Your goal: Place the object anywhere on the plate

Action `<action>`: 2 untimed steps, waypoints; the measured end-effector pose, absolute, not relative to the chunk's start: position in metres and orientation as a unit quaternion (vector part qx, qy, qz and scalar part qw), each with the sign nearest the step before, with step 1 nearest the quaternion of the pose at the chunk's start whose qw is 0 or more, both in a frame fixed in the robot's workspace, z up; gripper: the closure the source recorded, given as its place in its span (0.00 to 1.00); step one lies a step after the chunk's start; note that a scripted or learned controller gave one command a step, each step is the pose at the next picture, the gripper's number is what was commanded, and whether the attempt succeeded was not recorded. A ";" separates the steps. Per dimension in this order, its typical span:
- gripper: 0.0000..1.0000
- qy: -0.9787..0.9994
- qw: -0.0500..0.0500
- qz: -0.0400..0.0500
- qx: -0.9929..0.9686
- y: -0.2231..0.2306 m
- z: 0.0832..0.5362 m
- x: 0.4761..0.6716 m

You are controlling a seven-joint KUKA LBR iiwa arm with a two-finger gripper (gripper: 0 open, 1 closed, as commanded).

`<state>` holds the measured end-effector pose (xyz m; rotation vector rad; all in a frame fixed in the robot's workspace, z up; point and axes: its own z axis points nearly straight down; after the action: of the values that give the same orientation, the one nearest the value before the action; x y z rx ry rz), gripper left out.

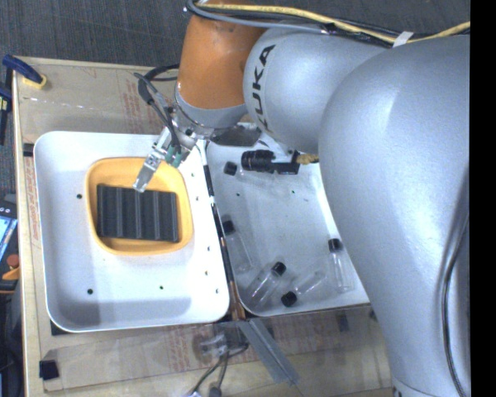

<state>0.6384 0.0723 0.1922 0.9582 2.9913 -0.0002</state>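
Hovering over the yellow plate [107,172] in the left bin [58,222], the gripper [145,174] pinches a clear vial [151,166] above the plate's dark ridged insert [140,213]. Placement looks underway; next comes lowering slightly and releasing onto the plate.

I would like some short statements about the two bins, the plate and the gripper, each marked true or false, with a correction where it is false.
1. The yellow plate lies in the left bin. True.
2. A dark ridged block lies on the plate. True.
3. The gripper hangs over the right bin. False: it is over the plate's upper edge, in the left bin.
4. The small clear vials with black caps are in the left bin. False: they lie in the right bin.
5. The plate is blue. False: it is yellow.
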 end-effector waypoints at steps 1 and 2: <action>1.00 0.953 0.001 0.000 0.304 0.072 0.202 0.639; 1.00 0.976 0.001 0.000 0.217 0.085 0.269 0.610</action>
<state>0.6099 0.0852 0.2685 0.6826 3.0640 0.0003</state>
